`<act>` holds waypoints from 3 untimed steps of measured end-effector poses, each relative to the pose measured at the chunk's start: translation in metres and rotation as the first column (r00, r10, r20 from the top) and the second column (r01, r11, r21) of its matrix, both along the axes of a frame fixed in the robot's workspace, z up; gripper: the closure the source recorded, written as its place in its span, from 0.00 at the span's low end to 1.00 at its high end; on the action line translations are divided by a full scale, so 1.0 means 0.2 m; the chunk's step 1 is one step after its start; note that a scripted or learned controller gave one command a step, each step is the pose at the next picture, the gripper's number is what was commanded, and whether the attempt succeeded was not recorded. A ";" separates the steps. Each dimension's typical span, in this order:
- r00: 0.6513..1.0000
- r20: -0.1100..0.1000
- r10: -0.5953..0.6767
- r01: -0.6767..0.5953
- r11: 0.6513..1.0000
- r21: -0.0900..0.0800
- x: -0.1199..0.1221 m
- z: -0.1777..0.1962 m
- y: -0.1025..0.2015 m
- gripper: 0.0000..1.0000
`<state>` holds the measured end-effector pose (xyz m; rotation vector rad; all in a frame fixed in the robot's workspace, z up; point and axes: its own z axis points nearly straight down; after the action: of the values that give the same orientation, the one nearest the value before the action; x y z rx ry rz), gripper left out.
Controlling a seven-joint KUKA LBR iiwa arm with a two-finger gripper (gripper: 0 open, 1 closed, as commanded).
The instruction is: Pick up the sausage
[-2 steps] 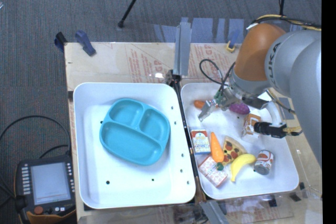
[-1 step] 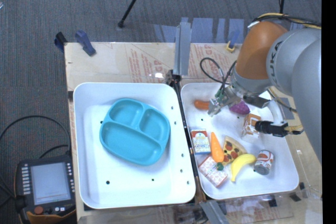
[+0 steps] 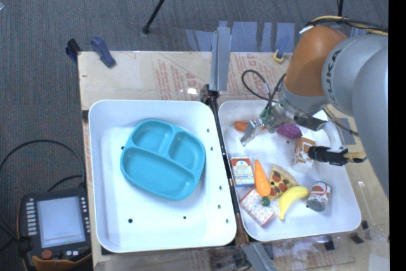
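Sausage [image 3: 242,125]: small, orange-red, stubby, beside pincer [image 3: 255,131]; can't tell pincer's opening.

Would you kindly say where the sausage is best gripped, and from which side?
Probably across its narrow middle, from above: the sausage lies flat near the right bin's left wall, with the gripper over its right end.

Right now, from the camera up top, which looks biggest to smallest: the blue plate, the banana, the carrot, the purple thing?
1. Blue plate, by far.
2. Banana and carrot: look alike, can't rank.
3. Purple thing, smallest.
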<state>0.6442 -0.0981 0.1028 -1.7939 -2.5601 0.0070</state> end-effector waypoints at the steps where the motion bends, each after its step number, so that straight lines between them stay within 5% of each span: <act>1: 1.000 -0.001 0.000 0.000 1.000 0.001 0.00 0.03 0.00 1.00; 2: 1.000 -0.001 0.000 0.000 1.000 0.001 0.00 0.03 0.00 0.00; 3: 1.000 -0.001 0.000 0.000 1.000 0.001 0.00 0.03 0.00 0.00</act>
<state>0.6448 -0.0985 0.1097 -1.7935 -2.5587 0.0064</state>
